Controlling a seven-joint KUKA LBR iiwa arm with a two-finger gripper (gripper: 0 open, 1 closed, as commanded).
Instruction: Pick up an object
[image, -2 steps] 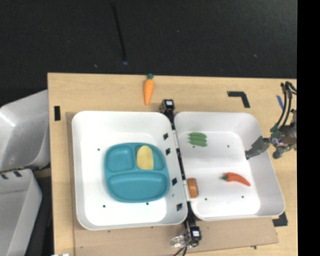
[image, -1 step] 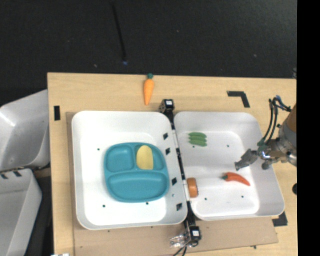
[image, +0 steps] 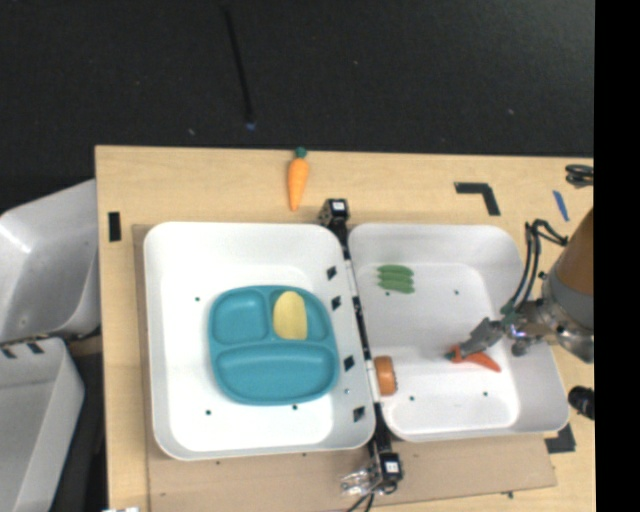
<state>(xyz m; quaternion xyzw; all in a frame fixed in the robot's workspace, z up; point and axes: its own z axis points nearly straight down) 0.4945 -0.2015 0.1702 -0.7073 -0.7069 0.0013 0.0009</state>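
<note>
On the tabletop (image: 200, 185), two white bins side by side. Left bin (image: 170, 400): blue divided plate (image: 270, 370), with a yellow piece (image: 290, 316) lying in its upper right compartment. Above the bins, on bare wood near the seam: toy carrot (image: 297, 180), green tip pointing away, well apart from everything else. At the seam between bins, low down: small orange round thing (image: 385, 375), right against the right bin's left wall. Right bin (image: 440, 425): green piece (image: 396, 279) in the upper left part, well apart from the gripper. Further right, a red-orange chili-like thing (image: 478, 358) lying flat on the bin floor, tilted, thin end toward the lower right. Gripper (image: 492, 335) down low, just above and touching or nearly touching the chili's upper edge; fingers too blurred to tell whether spread or closed, and chili not visibly between them. Arm (image: 572, 290) reaching in from the right edge, grey wrist angled down and leftward over the right bin's right wall, dark cables looping above it. Nothing lying between gripper and chili.
</note>
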